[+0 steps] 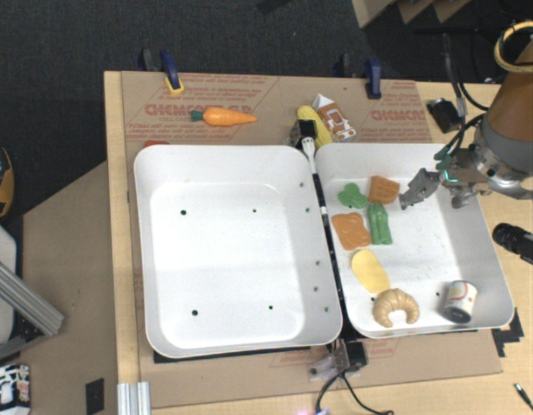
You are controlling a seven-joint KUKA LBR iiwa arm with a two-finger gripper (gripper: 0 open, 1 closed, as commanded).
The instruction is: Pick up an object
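The gripper (427, 187), whose jaw state I cannot tell, hangs just right of the orange block (383, 189), which looks light, stiff and smooth, probably best pinched across its short flat sides.

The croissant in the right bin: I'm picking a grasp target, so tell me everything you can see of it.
The croissant is a tan, curved toy pastry with ridged segments, plastic by its look, its two tips pointing down toward the right bin's near edge. It lies flat on the bin floor near the front, just below a pale yellow oval piece that it touches or nearly touches. A small can lies apart to its right. The gripper is well away.
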